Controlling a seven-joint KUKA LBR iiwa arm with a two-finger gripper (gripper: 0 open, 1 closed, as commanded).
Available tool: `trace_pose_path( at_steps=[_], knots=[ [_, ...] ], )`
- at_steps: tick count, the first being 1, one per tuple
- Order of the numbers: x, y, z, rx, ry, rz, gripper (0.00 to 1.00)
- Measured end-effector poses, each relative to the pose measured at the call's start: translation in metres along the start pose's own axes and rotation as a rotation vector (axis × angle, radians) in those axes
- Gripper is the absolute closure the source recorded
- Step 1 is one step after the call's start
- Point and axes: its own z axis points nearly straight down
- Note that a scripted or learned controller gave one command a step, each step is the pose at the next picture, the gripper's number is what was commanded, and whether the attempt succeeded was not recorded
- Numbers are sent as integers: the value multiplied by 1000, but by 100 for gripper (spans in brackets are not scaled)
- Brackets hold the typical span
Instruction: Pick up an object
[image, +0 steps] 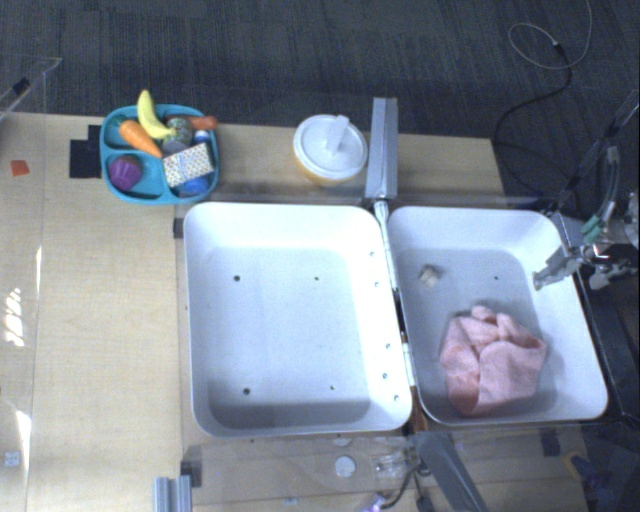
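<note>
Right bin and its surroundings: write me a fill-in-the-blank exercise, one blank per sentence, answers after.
1. The crumpled cloth in the right bin is ____ in colour.
2. The small beige object lies in the ____ bin.
3. The blue tray of toy food sits beyond the ____ bin.
4. The round container behind the bins has a ____ lid.

Missing words: pink; right; left; white

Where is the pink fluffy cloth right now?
The crumpled pink cloth lies in the right-hand white bin, in its near half toward the front wall, with a small pale lump farther back to its left.
</note>
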Motion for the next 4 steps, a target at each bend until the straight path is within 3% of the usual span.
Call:
trace_pose_path(
  at_steps=[1,2,3,4],
  knots=[
    [-13,-36,39,0,1,132,0],
    [25,-14,180,-5,-1,45,0],
    [66,17,186,-21,-5,-8,0],
    [97,55,186,-21,-4,-23,0]
  ],
)
